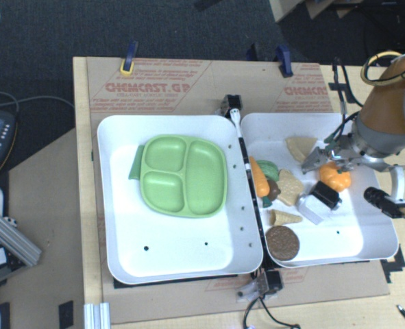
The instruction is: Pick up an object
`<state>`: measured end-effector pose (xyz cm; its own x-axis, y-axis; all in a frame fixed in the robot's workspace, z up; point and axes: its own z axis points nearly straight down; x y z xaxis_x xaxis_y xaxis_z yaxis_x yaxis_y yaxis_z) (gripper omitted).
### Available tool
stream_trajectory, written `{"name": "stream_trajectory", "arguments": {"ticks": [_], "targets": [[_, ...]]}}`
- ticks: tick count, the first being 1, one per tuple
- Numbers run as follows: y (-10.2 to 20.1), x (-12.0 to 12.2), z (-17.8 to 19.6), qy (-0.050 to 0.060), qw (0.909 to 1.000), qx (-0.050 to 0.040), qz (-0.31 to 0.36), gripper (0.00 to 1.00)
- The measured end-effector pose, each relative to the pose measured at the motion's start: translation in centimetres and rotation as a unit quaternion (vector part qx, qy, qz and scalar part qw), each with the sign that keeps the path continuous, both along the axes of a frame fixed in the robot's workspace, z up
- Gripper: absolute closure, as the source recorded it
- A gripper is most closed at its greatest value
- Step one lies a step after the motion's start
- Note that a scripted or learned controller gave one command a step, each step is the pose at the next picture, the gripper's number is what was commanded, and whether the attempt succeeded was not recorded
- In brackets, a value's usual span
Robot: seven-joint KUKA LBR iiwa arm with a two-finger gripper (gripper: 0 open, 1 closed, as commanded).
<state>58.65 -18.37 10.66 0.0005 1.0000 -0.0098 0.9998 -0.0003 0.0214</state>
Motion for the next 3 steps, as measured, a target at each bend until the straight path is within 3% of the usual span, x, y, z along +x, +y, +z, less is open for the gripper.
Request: {"name": "stream_trajectory", "arguments": {"ticks": [1,2,3], "targets": [[-0.5,0.7,-1.1,-0.002,1.0000,-0.0027,0.001,0.00],[-0.7,1.0,0.3,-0.008,0.9999,-0.0070,0.000,1.00],[-0.9,1.0,6.7,0.007,1.0000,0.0034,0.000,1.00]]}}
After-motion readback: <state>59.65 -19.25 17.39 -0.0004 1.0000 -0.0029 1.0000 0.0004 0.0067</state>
